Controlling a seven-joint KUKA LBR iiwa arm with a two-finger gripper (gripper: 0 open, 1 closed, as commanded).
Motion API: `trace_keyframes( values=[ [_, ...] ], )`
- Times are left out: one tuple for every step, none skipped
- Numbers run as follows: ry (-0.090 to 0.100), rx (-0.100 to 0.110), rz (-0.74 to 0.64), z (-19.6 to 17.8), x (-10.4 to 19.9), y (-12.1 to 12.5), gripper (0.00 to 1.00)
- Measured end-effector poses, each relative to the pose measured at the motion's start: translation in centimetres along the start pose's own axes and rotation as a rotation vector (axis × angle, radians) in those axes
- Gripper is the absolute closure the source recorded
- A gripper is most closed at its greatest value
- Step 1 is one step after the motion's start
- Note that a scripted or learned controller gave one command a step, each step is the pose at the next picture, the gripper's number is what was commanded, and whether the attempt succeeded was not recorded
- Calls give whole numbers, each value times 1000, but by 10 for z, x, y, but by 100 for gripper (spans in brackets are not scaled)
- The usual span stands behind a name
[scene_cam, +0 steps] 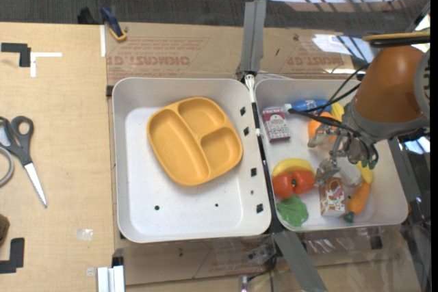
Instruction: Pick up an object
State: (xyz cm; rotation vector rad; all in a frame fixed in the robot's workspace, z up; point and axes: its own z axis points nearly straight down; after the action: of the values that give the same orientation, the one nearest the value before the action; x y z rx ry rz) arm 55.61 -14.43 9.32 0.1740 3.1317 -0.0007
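**Gripper low in the right bin, nothing lifted yet**

Arm reaches in from 3 o'clock, orange band over the right bin. Gripper sits down among the clutter at bin centre; cannot tell how it is set, metalwork blurs into the objects. No object seen clear of the floor. Judged: approach made, grasp unconfirmed, lift left to do.

Left bin: one yellow divided plate, three compartments, lying at centre, tilted toward 1 o'clock.

Right bin, largest first:
- small carton, red and white, just at 6 o'clock of the gripper, likeliest target
- red tomato at 9 o'clock of the carton, touching a yellow banana above it
- green leaf piece at 6 o'clock of the tomato
- card box, red print, at the bin's 10 o'clock
- orange carrot just beside the carton at 3 o'clock
- blue item at 12 o'clock, kind unclear
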Motion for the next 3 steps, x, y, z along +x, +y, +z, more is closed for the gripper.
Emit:
trace_keyframes(
  values=[
    [3,0,151,1,52,-14,0],
    [-2,0,147,-9,50,-13,100],
    [0,0,60,0,13,-26,100]
  ],
)
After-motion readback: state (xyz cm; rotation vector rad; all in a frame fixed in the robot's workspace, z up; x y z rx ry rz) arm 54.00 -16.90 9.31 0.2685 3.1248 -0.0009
